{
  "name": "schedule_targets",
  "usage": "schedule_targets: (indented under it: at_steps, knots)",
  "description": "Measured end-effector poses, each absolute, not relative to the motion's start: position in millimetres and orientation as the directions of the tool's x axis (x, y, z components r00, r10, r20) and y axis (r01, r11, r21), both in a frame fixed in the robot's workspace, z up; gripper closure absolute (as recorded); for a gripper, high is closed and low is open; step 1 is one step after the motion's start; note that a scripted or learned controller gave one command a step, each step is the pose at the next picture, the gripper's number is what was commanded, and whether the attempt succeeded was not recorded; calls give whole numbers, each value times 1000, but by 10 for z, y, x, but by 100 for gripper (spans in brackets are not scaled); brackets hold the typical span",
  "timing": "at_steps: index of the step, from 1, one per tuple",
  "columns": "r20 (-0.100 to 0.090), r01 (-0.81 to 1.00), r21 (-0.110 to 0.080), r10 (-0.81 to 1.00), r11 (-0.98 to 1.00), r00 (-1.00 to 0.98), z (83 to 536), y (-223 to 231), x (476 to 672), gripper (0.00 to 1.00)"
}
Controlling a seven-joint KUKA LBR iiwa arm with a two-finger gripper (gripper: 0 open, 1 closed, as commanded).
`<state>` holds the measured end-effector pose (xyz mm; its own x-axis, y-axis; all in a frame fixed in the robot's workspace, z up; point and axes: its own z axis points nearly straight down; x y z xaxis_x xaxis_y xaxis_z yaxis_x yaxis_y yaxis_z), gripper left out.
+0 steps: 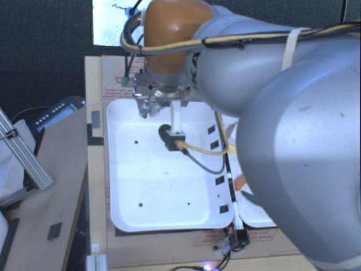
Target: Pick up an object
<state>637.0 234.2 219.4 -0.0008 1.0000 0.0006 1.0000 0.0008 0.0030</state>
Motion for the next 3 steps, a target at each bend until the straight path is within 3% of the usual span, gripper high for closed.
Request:
schedule_targets:
  at_steps: [1,2,3]
  knots:
    - [3,1000,9,1000,4,-4,2879,2347,6705,100]
    - [3,1000,9,1000,4,-4,3544,2343,6693,100]
    - [6,1000,20,1000,6,-6,5471,2343,6675,100]
